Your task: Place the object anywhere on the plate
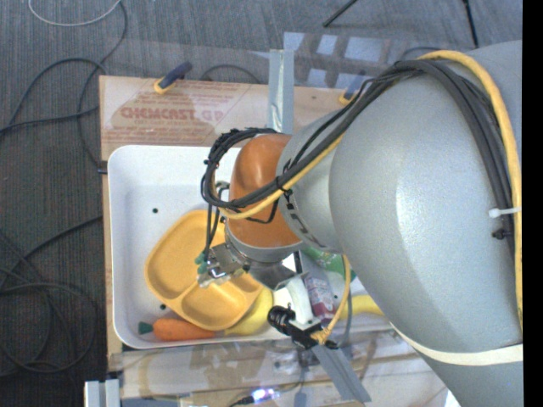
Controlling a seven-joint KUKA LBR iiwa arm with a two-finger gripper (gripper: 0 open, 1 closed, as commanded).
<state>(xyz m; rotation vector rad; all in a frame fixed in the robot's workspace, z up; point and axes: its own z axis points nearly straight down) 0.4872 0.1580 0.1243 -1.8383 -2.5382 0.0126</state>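
Over the yellow plate (174,257) in the left bin (127,185), the gripper (212,270) hung low; I could not tell if it held anything. An orange carrot (178,331) lay just beside the plate's near edge

From where I reach in, the one legend I can read is red lettering, "CHEMCAST GP", printed on the brown paper-covered board (187,113) lying above the white bin (127,193); smaller red print repeats faintly around it, too blurred for me to make out
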